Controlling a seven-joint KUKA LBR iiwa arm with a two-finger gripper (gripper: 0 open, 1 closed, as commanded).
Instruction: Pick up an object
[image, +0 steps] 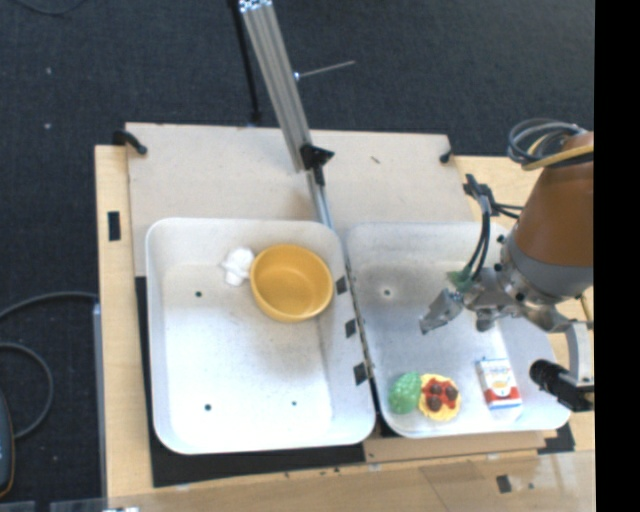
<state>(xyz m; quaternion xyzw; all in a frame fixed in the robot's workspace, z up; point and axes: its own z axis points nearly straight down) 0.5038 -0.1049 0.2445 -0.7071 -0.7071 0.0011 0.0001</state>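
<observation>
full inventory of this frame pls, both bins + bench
bowl: 1, yellow, left bin, top middle
white lump: 1, white, left bin, against the bowl's left side
green item: 1, green, right bin, bottom edge
red-yellow item: 1, red and yellow, right bin, beside the green item
carton: 1, white and red, right bin, bottom right
bins: 2, white, side by side on the bench
bench: 1, tan
pole: 1, grey metal, slanting from top to between the bins
arm: 1, grey with orange band, from the right
gripper: 1, grey, over the right bin

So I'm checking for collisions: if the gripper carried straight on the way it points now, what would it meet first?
The gripper points down and toward the left, over a bare stretch of the right bin. It would probably meet that bin's floor first, though depth is unclear from above.
</observation>
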